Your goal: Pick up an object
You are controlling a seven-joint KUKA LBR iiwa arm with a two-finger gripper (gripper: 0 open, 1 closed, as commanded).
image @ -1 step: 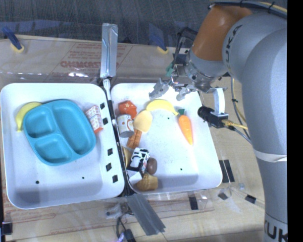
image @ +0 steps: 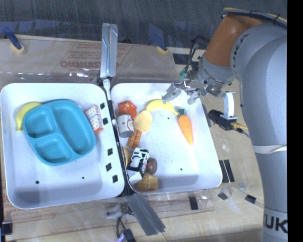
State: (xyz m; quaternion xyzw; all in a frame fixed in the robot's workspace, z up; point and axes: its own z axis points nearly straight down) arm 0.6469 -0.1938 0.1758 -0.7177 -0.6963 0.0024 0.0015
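- Overhead, the end effector (image: 181, 92) hung above the right bin's (image: 204, 158) far rim, fingers spread apart, nothing between them.
- One fingertip (image: 169, 93) stood just beside a yellow banana-shaped toy (image: 157, 105); contact could not be confirmed.
- The arm (image: 257, 69) entered from the right, its orange band (image: 227, 38) above the wrist, bent down toward the bin.
- The right bin held a carrot (image: 186, 127), a red tomato-like toy (image: 127, 108), a small can (image: 124, 125) and a black-and-white piece (image: 138, 160).
- The left bin (image: 20, 185) held a blue divided tray (image: 59, 131).
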